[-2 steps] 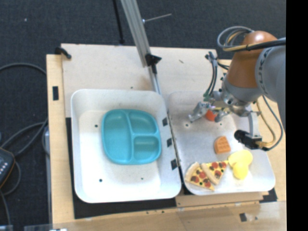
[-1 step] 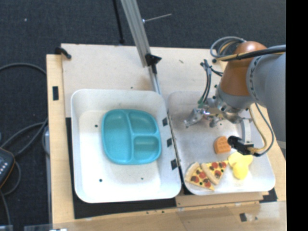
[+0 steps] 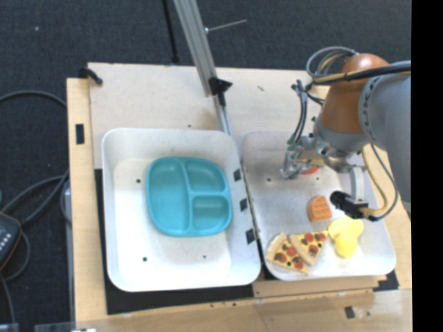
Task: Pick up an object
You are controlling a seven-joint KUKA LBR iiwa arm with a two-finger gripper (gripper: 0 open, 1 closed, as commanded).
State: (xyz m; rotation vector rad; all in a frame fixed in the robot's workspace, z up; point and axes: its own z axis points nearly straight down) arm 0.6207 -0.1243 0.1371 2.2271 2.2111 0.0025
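Observation:
My gripper (image 3: 294, 168) hangs low over the back left part of the right bin (image 3: 266, 185), with bare bin floor under it. An orange biscuit-like piece (image 3: 319, 208) lies to its front right. Two pizza slices (image 3: 297, 250) rest near the bin's front edge. A yellow toy piece (image 3: 345, 236) sits beside them at the front right. Nothing shows between the fingers.
The left bin (image 3: 121, 254) holds a turquoise divided plate (image 3: 188, 196) in its middle. A slanted metal pole (image 3: 197, 40) rises behind the bins. The grey arm with its orange band (image 3: 349, 102) covers the right bin's back right corner.

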